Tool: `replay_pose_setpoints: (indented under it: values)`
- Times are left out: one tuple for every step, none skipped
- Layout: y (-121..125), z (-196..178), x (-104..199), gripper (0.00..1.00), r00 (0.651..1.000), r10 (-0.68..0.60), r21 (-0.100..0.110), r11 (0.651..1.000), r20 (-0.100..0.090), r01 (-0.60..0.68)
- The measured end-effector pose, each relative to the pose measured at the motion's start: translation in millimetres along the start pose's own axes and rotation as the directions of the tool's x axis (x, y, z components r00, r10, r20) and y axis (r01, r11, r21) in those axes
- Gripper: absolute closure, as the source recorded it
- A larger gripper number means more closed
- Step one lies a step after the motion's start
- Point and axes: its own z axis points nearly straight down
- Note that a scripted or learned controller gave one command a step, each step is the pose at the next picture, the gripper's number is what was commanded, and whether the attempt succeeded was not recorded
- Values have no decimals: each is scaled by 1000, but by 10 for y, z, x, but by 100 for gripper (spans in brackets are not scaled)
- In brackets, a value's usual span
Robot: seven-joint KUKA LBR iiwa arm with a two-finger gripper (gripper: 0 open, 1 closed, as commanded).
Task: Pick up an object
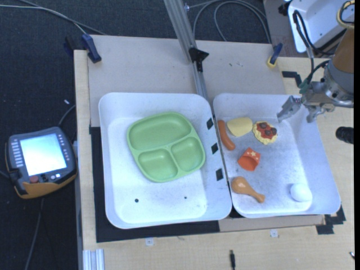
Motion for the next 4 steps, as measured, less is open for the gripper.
replay_pose_setpoints:
  values:
    - [90,507,55,0,1000,-2,-2,1000,0,2]
    - [36,1126,23,0,1000,0,1,1000,-1,0]
    - [61,967,21,100,1000,-1,-8,1000,1,1]
    - [76,319,-20,100,1000,-1,-16,1000,5,1]
